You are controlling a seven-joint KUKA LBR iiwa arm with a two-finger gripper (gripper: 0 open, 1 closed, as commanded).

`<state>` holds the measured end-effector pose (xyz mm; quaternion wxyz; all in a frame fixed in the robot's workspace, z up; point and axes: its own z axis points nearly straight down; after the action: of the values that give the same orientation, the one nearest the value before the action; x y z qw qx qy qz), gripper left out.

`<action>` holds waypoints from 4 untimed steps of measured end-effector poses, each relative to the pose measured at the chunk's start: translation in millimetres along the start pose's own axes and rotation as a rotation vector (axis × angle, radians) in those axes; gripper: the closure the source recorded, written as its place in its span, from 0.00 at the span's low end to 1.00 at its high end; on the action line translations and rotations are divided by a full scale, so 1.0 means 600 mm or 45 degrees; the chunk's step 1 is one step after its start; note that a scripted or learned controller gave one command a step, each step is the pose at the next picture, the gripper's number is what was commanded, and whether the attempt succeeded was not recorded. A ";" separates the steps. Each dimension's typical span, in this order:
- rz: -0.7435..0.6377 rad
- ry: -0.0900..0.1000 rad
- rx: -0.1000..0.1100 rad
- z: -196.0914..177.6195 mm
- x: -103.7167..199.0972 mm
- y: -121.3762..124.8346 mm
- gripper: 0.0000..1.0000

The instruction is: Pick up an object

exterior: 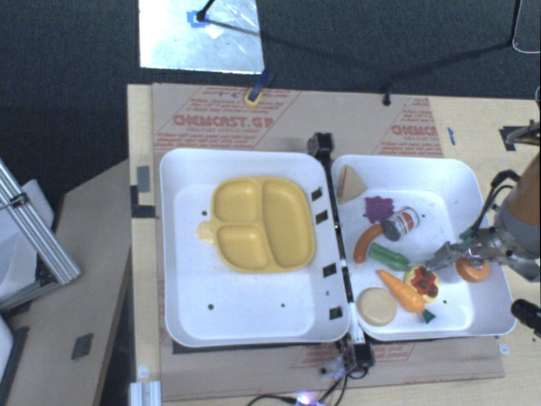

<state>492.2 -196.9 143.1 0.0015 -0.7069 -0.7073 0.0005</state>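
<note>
We reach in from the right over the right bin [461,176], our gripper [448,256] low among the toy food, just beside an orange round piece [472,270] and near the carrot [401,289]. We cannot tell what, if anything, it has hold of. The yellow divided plate [260,224] sits alone in the left bin [190,303], apart from the pickable pieces.

We see the arm [520,227] cut off by the right edge. It hides part of the orange thing [472,270] near the right bin's [456,174] right wall.
</note>
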 end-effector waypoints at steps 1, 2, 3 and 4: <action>-0.002 0.005 -0.002 0.085 0.004 0.002 0.00; -0.001 -0.007 -0.023 0.056 -0.002 0.010 1.00; -0.005 -0.004 -0.011 -0.019 0.007 0.012 1.00; -0.003 -0.006 -0.013 -0.106 -0.011 0.012 1.00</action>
<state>499.5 -203.9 206.9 -0.0039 -0.7060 -0.7082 -0.0014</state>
